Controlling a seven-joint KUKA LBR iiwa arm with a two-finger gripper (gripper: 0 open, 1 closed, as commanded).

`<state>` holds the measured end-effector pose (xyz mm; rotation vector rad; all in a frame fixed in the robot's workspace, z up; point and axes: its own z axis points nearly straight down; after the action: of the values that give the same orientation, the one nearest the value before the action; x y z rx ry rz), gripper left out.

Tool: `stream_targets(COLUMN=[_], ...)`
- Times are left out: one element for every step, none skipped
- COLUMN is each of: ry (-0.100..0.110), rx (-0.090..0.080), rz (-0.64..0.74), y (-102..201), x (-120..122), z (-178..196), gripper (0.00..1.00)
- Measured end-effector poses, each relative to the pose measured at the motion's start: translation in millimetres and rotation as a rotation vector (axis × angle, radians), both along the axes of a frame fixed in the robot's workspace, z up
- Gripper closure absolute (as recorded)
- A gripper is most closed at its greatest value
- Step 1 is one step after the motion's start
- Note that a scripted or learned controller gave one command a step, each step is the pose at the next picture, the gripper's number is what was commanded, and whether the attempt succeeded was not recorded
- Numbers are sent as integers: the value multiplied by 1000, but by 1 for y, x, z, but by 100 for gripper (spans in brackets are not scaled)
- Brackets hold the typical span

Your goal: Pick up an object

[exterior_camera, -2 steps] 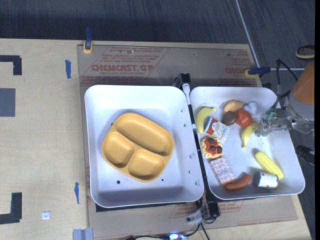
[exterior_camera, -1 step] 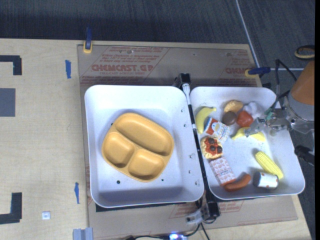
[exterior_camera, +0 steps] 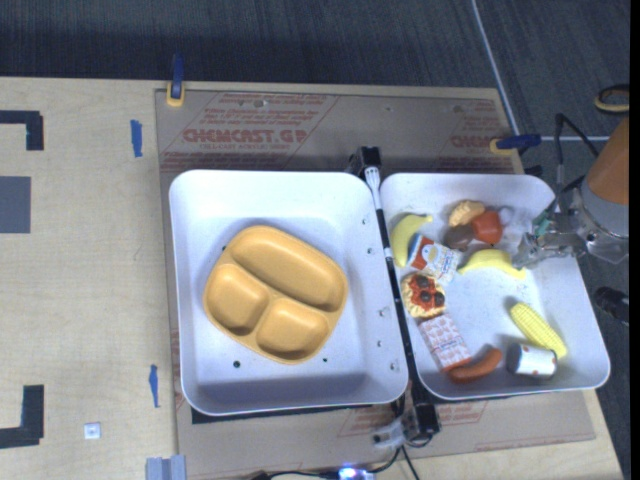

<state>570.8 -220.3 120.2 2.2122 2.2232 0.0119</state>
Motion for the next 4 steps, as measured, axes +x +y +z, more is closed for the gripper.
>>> stream_targets(ry=[1, 8, 5, -1], rx=[2, -1, -2, -5], rz=[0, -5, -5, -6], y=[1, 54, 86, 85], x=[0, -54, -90, -88], z=[0, -34, -34, -23], gripper=[0, 0, 0, 100])
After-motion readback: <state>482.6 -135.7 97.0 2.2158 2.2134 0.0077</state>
